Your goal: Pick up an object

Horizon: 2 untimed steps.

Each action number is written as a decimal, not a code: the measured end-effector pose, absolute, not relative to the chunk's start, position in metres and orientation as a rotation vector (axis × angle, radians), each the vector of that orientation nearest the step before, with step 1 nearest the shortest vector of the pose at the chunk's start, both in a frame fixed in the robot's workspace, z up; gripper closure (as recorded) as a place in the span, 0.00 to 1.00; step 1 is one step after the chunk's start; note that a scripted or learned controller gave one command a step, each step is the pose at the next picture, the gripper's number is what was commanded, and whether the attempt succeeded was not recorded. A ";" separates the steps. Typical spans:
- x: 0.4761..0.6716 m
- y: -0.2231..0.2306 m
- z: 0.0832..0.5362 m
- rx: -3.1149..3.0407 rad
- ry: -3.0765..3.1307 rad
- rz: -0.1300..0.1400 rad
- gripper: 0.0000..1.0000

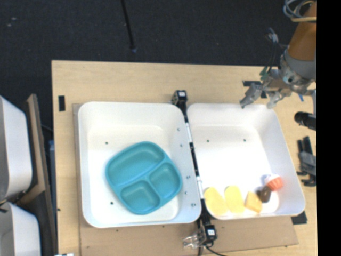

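Note:
My gripper point(260, 99) hangs over the far right corner of the right bin point(234, 137), its two fingers spread open with nothing between them. Along the near edge of that bin lie two pale yellow rounded pieces point(214, 200) point(233, 197), a yellow wedge point(253, 202), a small dark brown object point(265, 195) and an orange-and-white object point(274, 183). All of them are far from the gripper, toward the front right corner.
The left bin point(96, 132) holds a blue divided plate point(143, 176) with three compartments. Black clips point(180, 96) sit where the two bins meet. Dark parts point(306, 143) lie on the bench at the right edge.

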<state>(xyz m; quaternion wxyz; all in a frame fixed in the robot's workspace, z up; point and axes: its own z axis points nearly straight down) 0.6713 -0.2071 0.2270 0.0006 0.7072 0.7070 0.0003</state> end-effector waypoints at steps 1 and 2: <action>0.658 -0.197 0.094 2.228 2.227 -0.009 0.00; 0.512 -0.206 0.161 2.225 2.212 0.002 0.00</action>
